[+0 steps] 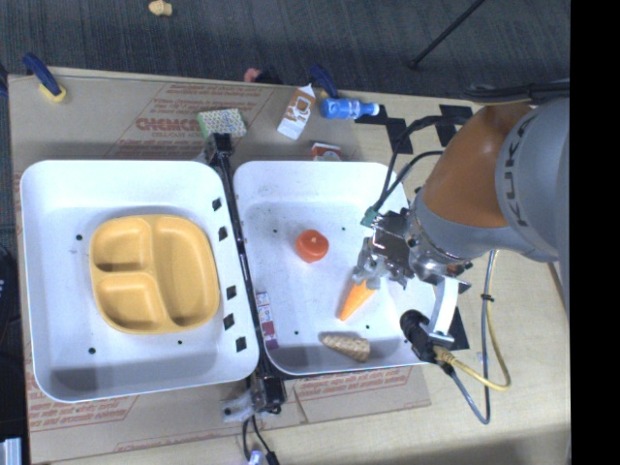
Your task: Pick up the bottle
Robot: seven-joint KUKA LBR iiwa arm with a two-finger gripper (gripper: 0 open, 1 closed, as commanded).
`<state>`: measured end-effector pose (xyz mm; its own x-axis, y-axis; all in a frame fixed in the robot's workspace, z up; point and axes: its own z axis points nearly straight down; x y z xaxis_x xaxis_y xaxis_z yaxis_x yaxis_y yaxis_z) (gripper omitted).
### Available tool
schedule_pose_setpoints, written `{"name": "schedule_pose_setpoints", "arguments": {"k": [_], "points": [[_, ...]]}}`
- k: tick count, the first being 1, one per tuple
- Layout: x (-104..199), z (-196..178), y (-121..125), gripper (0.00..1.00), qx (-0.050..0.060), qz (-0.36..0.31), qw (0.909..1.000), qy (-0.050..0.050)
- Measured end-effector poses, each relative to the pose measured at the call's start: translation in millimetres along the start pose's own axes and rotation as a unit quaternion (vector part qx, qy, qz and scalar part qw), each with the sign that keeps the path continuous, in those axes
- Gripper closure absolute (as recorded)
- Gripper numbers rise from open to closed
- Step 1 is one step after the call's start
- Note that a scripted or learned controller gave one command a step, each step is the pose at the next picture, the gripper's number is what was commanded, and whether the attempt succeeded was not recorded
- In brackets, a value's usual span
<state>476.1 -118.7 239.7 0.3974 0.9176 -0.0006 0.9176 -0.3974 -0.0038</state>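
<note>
A small orange bottle-like object [312, 245] with a round top stands in the middle of the right bin [291, 187]. A blue bottle [347, 109] lies on its side on the bench behind that bin. My gripper [374, 271] hangs low over the right side of the right bin, directly at the upper end of an orange carrot [354, 300]. It is to the right of the orange object and a little nearer the front, with a gap between them. The wrist hides the gripper's tips.
A tan bread-like piece [346, 345] lies near the right bin's front wall. The left bin [48, 192] holds a yellow divided plate [155, 271]. Cartons [297, 110] and a sponge [222, 121] lie on the bench behind the bins. Cables trail at the right.
</note>
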Motion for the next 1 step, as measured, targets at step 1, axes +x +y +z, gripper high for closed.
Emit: {"name": "schedule_pose_setpoints", "arguments": {"k": [1], "points": [[-35.3, 18.0, 15.3, 1.00, 0.000, 0.104, 0.9946, 0.000]]}}
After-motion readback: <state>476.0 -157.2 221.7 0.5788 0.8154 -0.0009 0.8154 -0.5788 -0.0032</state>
